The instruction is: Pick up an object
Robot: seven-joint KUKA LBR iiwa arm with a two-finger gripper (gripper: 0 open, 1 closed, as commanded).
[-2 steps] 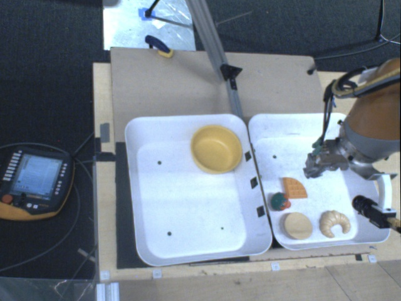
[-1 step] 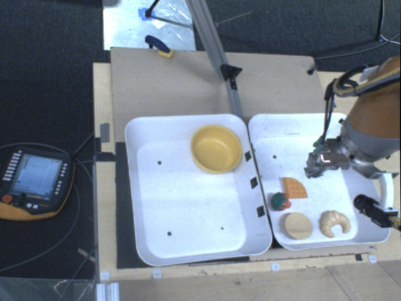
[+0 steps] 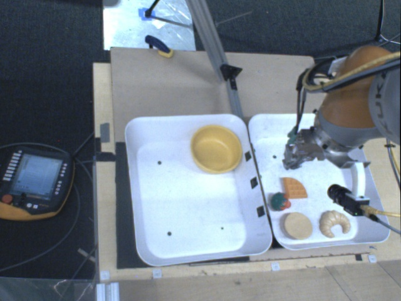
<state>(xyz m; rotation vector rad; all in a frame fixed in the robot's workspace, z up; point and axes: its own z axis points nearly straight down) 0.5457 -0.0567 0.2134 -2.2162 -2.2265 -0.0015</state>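
While the gripper [image 3: 293, 158] hangs over the right bin [image 3: 270, 130], fingers unclear, the wedge [image 3: 293, 187] lies just toward the bin's front edge from it

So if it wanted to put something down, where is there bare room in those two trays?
Most of the left bin, below and left of the yellow bowl. The right bin is crowded along its front: waffle piece, round cracker, croissant, small green toy.

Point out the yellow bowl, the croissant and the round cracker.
yellow bowl [image 3: 216, 148]: camera view, on its inner floor.
croissant [image 3: 334, 222]: camera view, on its curved middle.
round cracker [image 3: 296, 226]: camera view, on its flat top.
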